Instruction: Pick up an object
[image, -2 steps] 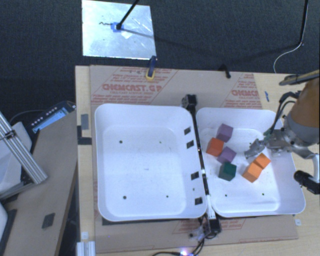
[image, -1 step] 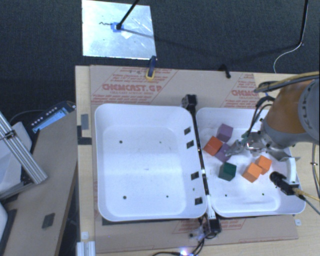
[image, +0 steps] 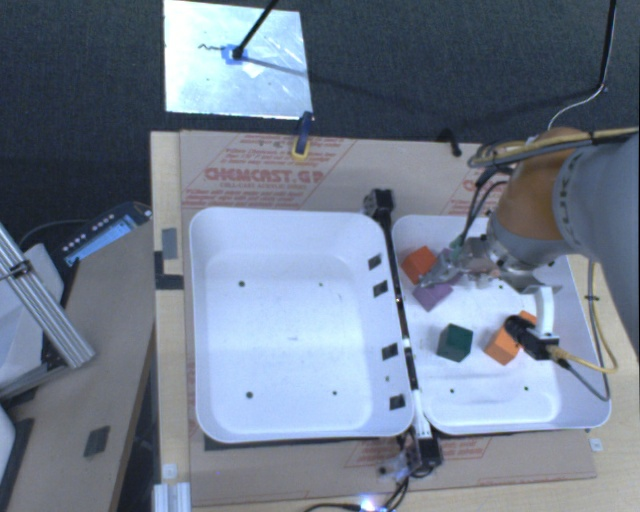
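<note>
Arm enters from the right over the right bin (image: 575, 405). Fingers (image: 443, 272) low in the bin; whether they are open or closed cannot be told. Purple block (image: 433, 296) just below the fingertips, orange block (image: 418, 263) just beside them at left. Green cube (image: 455, 342) farther below; a second orange block (image: 502, 348) lower right. Left bin (image: 215, 235) well apart.

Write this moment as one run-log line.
arm: over right white bin | gripper: by orange block, purple block | nothing visibly held | green cube untouched
</note>
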